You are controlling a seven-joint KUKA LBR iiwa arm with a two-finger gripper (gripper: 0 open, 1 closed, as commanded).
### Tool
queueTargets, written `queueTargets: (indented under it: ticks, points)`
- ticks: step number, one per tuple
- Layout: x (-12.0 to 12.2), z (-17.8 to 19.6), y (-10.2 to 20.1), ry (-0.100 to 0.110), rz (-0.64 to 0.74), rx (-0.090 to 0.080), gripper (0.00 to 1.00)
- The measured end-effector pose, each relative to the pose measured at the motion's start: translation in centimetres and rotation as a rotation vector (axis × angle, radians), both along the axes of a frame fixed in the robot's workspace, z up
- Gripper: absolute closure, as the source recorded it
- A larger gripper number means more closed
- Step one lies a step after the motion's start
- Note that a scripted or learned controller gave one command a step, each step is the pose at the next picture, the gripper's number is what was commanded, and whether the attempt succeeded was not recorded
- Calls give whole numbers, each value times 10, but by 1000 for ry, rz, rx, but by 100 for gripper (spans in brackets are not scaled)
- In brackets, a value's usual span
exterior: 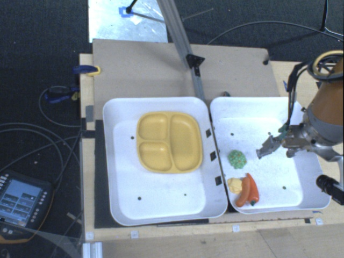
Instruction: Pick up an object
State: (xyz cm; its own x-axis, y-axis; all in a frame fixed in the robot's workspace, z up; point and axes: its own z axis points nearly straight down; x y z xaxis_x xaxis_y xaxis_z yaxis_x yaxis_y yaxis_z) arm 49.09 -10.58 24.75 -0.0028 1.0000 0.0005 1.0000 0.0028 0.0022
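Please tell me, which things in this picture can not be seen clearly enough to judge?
- Gripper: small and blurred in the camera view; its finger state cannot be judged.
- Arm: cut off by the right edge.
- Yellow item: too small to identify, partly behind the orange item.
- Green item: too blurred to name.

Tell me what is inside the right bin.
The right bin holds a green lumpy object, an orange object and a pale yellow piece touching it. The gripper hangs above the floor, covering part of it.
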Motion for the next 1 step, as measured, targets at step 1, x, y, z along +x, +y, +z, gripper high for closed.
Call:
queueTargets:
  ticks: [1]
  points:
    - [0, 0, 0, -1, -2, 0, 0]
